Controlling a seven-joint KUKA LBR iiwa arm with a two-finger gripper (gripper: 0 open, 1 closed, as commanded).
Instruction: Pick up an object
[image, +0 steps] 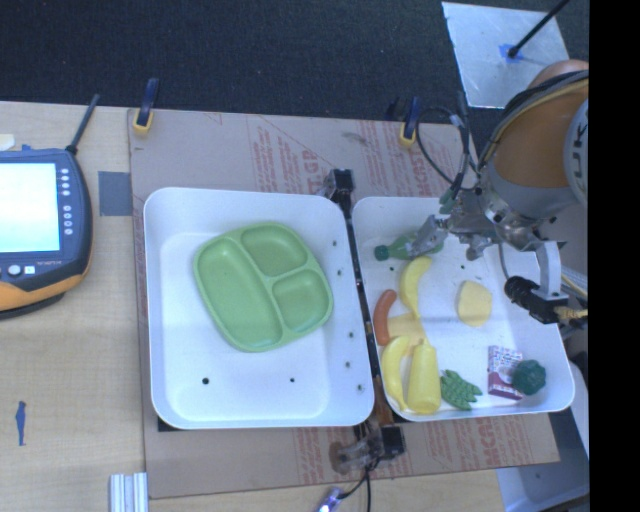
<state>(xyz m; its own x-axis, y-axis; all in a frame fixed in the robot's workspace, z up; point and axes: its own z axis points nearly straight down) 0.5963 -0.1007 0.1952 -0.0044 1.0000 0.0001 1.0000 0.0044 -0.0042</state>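
Hovering over right bin (560, 400) top edge, pincer (455, 232) — fingers apart, nothing between them; green bottle (400, 247) just beside it, banana (414, 283) below; green plate (262, 287) in left bin (180, 400)

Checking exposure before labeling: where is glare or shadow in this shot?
Camera view: bright light washes out the white floors of the left bin and right bin; a soft shadow edges the green plate; the gripper area looks slightly blurred.
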